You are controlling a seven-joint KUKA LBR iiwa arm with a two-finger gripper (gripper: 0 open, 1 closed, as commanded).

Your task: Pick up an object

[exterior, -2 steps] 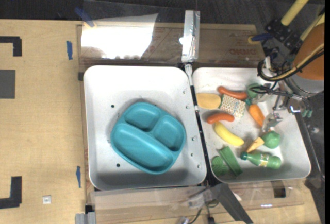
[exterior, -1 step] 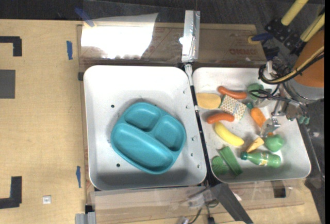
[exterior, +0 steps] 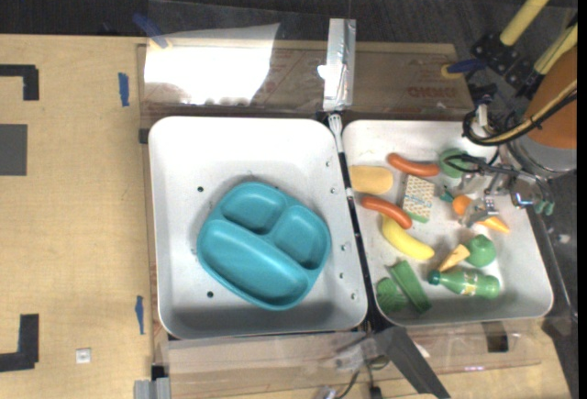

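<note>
gripper (exterior: 477, 197): low in the right bin, near its upper right part, among the toys. finger state cannot be told; the metal parts blur into the clutter under them.
arm (exterior: 550, 104): comes in from the right edge, grey body with the orange band just above and right of the gripper; black and yellow cables loop beside it.
right bin (exterior: 541, 292): shallow, white, holds all the small toys.
orange piece (exterior: 462, 202): small, just left of the gripper, touching or nearly touching it; whether it is pinched cannot be told.
yellow-orange piece (exterior: 496, 224): just below and right of the gripper.
green round toy (exterior: 454, 161): just above and left of the gripper.
red sausage (exterior: 415, 165): left of the gripper, lying level near the bin's top.
orange bread-like block (exterior: 371, 179): well left of the gripper, by the bin's left wall.
patterned card (exterior: 418, 197): left of the gripper, flat on the bin floor.
red chili (exterior: 381, 208): left and slightly below the gripper, slanted.
banana (exterior: 406, 242): below and left of the gripper.
green bottle (exterior: 466, 282): below the gripper, lying on its side, yellow cap end to the left.
dark green vegetable (exterior: 400, 289): lower left of the gripper, at the bin's bottom left corner.
left bin (exterior: 174, 149): well left of the gripper, beside the right bin.
teal divided plate (exterior: 264, 243): in the left bin, far left of the gripper, three compartments up.
</note>
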